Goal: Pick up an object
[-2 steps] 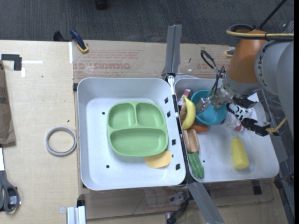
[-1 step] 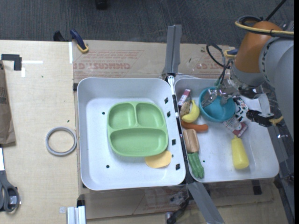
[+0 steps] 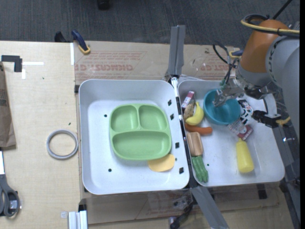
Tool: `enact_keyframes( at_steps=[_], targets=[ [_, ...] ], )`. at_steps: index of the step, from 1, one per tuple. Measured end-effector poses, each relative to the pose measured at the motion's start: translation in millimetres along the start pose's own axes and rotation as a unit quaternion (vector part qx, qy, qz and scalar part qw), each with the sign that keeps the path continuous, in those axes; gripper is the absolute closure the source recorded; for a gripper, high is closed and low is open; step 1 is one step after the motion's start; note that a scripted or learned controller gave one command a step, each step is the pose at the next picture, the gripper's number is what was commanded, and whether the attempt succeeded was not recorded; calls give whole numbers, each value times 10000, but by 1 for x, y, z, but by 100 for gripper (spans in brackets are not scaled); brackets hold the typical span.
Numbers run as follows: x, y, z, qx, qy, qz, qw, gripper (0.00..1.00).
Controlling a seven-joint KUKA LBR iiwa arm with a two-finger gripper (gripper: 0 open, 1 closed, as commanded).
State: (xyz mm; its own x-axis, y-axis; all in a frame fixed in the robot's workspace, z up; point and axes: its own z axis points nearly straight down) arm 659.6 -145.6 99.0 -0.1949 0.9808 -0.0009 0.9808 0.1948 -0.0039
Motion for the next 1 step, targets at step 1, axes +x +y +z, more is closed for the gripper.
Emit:
enact_keyframes(
  at_steps=[1],
  targets=[
    [0, -1, 1, 29, 10, 2, 10000, 0]
  ],
)
